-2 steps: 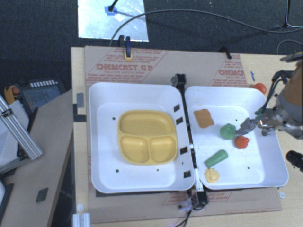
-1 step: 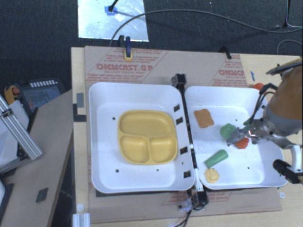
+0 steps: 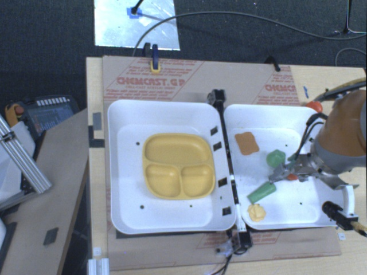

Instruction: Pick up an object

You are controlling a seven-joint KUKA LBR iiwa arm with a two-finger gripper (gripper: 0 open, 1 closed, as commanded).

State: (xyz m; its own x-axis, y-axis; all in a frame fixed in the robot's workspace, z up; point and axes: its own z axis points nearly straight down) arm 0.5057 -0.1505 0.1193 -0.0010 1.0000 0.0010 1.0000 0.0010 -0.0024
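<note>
In the left half of the frame, the left bin (image 3: pixel 123 153) holds a yellow divided tray (image 3: pixel 176 165). The right bin (image 3: pixel 298 213) holds a brown piece (image 3: pixel 247 143), green cylinder (image 3: pixel 261 192), green block (image 3: pixel 276 157) and yellow lump (image 3: pixel 256 212). The gripper (image 3: pixel 282 173) sits lower right, just beside the block; its finger state I cannot tell.

Four small objects were seen on the floor of the right bin (image 3: pixel 298 117). A flat brown piece (image 3: pixel 247 143) lay toward its far left. A rounded green block (image 3: pixel 276 158) sat near the middle. A green cylinder (image 3: pixel 261 192) lay slantwise below that, and a pale yellow lump (image 3: pixel 257 212) rested just beside the near wall.
</note>
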